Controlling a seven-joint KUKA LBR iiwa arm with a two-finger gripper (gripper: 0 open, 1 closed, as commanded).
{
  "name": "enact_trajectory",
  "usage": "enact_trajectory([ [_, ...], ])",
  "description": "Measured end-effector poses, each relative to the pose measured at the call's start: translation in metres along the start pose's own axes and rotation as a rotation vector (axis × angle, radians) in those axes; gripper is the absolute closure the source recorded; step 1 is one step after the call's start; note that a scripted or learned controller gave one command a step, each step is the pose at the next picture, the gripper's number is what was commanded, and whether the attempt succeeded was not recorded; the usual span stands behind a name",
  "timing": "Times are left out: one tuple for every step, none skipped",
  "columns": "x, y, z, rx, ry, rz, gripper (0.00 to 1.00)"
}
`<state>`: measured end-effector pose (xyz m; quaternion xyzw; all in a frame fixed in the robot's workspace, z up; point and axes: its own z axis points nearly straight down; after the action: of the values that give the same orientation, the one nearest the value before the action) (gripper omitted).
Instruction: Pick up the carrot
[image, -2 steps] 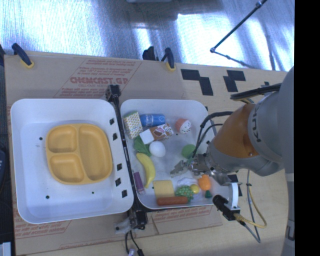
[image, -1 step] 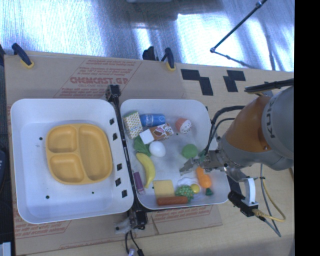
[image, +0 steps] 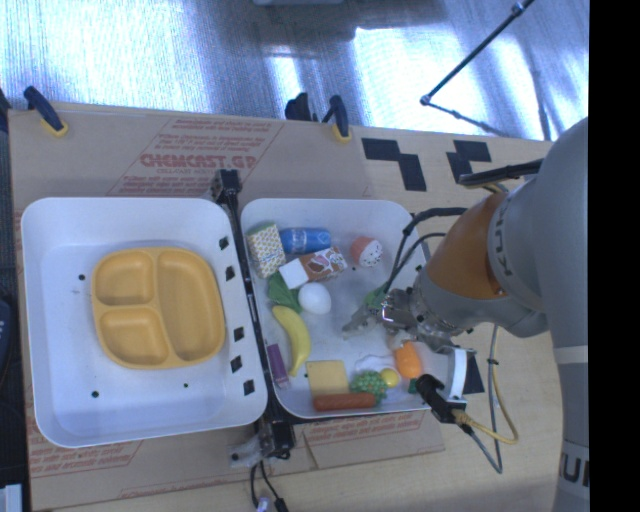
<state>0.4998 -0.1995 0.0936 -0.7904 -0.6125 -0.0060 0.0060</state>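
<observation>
The carrot (image: 408, 359) is a short orange piece lying by the right wall of the right bin (image: 330, 209), near the front. My gripper (image: 366, 318) hangs low inside this bin, just left of and slightly behind the carrot, with its metal tips pointing left toward the middle of the bin floor. The wrist and its cabling pass right beside the carrot. I see nothing between the tips. A small green piece (image: 376, 297) sits right behind the gripper.
The right bin also holds a banana (image: 293, 338), a white egg (image: 314, 298), a blue can (image: 305, 240), a yellow block (image: 327, 376), green grapes (image: 367, 382) and a sausage (image: 345, 402). A yellow divided plate (image: 158, 305) lies in the left bin (image: 50, 225).
</observation>
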Motion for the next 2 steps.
enact_trajectory([
  [-0.001,-0.023,0.001,0.003,-0.017,-0.516,0.0],
  [-0.001,-0.022,-0.009,0.003,-0.018,-0.52,1.0],
])
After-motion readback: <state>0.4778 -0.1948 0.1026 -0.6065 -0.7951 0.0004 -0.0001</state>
